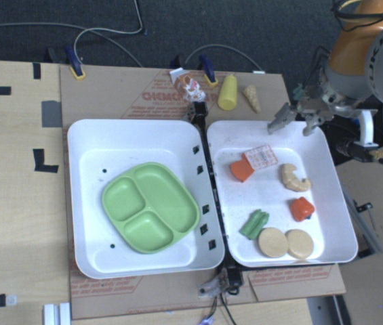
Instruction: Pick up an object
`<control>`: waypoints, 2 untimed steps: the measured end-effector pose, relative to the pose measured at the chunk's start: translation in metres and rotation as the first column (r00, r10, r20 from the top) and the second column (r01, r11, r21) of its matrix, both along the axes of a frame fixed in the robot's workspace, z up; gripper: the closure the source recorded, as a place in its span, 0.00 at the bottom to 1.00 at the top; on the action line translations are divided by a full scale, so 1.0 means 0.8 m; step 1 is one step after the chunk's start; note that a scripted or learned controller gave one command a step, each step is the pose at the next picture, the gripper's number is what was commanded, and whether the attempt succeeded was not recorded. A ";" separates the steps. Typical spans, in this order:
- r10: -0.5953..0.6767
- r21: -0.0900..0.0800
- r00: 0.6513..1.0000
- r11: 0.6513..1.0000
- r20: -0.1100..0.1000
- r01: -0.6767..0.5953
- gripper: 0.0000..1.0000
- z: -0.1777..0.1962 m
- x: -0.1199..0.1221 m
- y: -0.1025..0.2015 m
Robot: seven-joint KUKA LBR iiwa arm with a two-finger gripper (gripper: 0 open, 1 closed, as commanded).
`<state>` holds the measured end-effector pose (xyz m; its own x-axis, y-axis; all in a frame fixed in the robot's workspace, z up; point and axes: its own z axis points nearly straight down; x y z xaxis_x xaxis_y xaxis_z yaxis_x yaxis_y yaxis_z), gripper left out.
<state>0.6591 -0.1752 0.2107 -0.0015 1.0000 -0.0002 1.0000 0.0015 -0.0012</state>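
My gripper [293,123] hangs over the far right corner of the right bin [327,156], its two fingers spread open with nothing between them. Inside that bin lie an orange block [241,171] beside a pink-and-white card [261,157], a beige curled piece [293,177], a red pepper-like toy [301,209], a green bean-shaped toy [253,223] and two round tan cookies [285,243]. All of them sit below and to the left of the gripper, apart from it.
The left bin [83,147] holds a green divided plate [150,207]. Behind the bins on the cardboard lie a yellow bottle [228,92], a tan cone [252,98] and a small wrapped item [190,87]. Cables trail across the dark floor at the back.
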 end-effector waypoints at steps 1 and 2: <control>0.000 0.001 1.000 1.000 -0.002 0.000 0.00 -0.076 -0.065 0.069; -0.001 -0.004 1.000 1.000 0.007 0.001 0.00 -0.151 -0.025 0.093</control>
